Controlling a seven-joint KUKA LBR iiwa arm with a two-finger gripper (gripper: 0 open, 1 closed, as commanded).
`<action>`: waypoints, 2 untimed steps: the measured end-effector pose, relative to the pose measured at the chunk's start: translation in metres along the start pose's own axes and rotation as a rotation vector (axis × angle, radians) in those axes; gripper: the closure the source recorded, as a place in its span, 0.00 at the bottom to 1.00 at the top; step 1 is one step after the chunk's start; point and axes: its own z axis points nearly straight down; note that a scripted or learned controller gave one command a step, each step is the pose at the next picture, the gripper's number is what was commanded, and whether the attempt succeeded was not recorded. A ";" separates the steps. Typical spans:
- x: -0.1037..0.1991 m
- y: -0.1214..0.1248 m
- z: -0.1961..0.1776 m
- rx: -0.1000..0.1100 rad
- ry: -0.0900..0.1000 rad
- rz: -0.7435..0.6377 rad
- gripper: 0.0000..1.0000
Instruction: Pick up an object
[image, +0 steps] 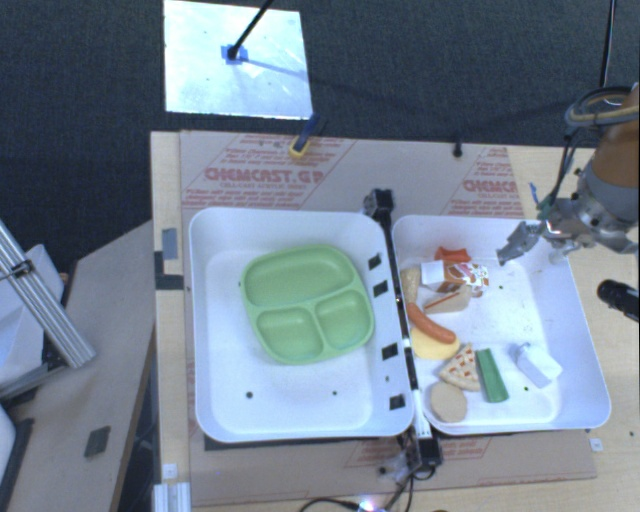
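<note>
floor: dark carpet (80, 120) | bench: pale wood (110, 290) | backing: printed cardboard sheet (265, 170)

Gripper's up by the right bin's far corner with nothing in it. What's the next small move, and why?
Probably shift the gripper left and down over the food pile in the right bin. It hovers near the far rim, apart from every item.

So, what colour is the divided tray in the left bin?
Light green, seen in the camera view.
</note>
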 end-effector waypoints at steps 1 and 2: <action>0.009 -0.005 0.048 0.002 0.001 0.000 0.00; 0.006 0.003 0.103 -0.005 0.005 0.001 0.00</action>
